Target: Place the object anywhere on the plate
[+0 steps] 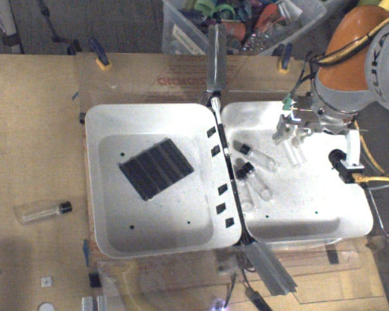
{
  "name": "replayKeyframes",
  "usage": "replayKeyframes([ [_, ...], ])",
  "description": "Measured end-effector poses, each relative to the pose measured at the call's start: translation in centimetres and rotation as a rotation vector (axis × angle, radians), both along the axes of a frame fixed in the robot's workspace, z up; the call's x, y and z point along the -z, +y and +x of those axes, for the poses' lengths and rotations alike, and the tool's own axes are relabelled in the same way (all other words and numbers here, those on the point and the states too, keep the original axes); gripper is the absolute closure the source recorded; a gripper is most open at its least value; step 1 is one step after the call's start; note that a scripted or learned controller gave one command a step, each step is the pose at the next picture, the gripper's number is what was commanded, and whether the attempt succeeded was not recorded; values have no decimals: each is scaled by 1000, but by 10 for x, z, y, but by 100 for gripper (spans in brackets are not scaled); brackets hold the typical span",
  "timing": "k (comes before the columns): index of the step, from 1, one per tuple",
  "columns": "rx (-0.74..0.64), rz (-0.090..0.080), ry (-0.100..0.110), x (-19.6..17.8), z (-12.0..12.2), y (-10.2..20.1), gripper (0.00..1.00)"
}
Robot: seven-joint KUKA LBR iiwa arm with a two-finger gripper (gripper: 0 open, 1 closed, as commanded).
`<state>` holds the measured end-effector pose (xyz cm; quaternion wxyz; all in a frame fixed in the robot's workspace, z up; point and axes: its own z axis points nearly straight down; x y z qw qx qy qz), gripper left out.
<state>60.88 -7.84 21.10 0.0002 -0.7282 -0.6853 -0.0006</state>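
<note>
the two-finger gripper [293, 146] is seen hanging over the upper part of the right shallow white bin [350, 222], its pale fingers [299, 154] spread apart with nothing between them. just below and to the camera's left of it, two clear plastic vials with black caps are found on the bin floor: the upper vial [255, 156] lies nearest, its cap toward the divider and its long axis slanting down and rightward; the lower vial [253, 179] lies a little further off, slanted much the same way. the dark ribbed square plate [156, 168] is set in the left shallow white bin [97, 235], well apart from the gripper, across the divider. a third clear vial [41, 210] is left on the wooden bench [32, 115] outside both bins. it is judged that the fingers should be brought down-left and closed across the upper vial's narrow width.
</note>
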Motion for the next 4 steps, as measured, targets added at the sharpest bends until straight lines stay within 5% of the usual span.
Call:
replayKeyframes([
  [1, -447, -2, -3, 26, 51, 64, 100],
  [2, -415, -2, -3, 26, 58, 119, 100],
  [3, -216, 0, 4, 53, 49, 182, 100],
  [4, -131, -1, 0, -34, 43, 276, 100],
])
